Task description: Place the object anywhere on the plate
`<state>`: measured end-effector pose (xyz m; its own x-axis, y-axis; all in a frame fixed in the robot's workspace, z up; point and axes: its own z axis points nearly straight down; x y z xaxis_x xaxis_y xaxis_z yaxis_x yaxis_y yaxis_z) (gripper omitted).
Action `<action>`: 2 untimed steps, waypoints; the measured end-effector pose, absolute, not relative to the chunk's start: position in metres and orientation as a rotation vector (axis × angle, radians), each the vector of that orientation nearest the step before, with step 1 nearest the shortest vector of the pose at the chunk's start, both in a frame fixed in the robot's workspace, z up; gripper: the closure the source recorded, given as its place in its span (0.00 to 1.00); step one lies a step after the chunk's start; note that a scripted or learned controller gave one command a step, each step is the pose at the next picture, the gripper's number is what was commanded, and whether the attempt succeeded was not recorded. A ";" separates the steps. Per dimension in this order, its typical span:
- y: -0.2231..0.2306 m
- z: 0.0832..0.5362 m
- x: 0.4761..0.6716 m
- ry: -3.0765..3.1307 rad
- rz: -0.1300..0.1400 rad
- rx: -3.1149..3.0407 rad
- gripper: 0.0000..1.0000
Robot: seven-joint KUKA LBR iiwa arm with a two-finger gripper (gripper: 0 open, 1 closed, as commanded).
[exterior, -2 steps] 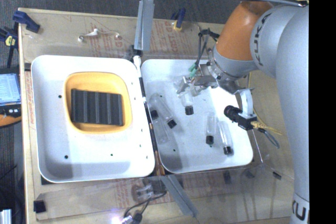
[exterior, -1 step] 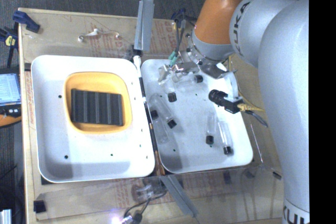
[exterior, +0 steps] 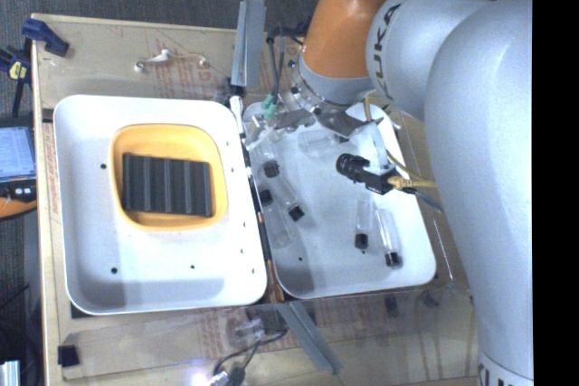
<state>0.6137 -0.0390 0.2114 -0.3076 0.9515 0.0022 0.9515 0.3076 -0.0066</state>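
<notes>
A yellow square plate (exterior: pixel 168 138) lies in the left white bin (exterior: pixel 90 258). A dark grey ridged block (exterior: pixel 168 185) lies flat on the plate and covers most of its middle. My gripper (exterior: pixel 268 120) hangs over the far left corner of the right bin (exterior: pixel 362 288), close to the wall between the two bins. It is to the right of the plate and apart from the block. I see nothing held in it.
Several small clear pieces with black ends (exterior: pixel 294 212) lie scattered in the right bin. The grey arm with its orange band (exterior: pixel 348 23) covers that bin's far right side. A metal bar (exterior: pixel 248 36) stands behind the bins, and a blue clamp (exterior: pixel 43 35) at the far left.
</notes>
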 end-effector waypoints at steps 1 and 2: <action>-0.012 0.192 0.621 -2.705 0.004 -1.589 1.00; 0.007 0.191 0.610 -2.827 0.005 -1.359 1.00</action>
<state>0.6096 0.0072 0.1908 -0.6247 0.7809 0.0035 0.7808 0.6247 -0.0050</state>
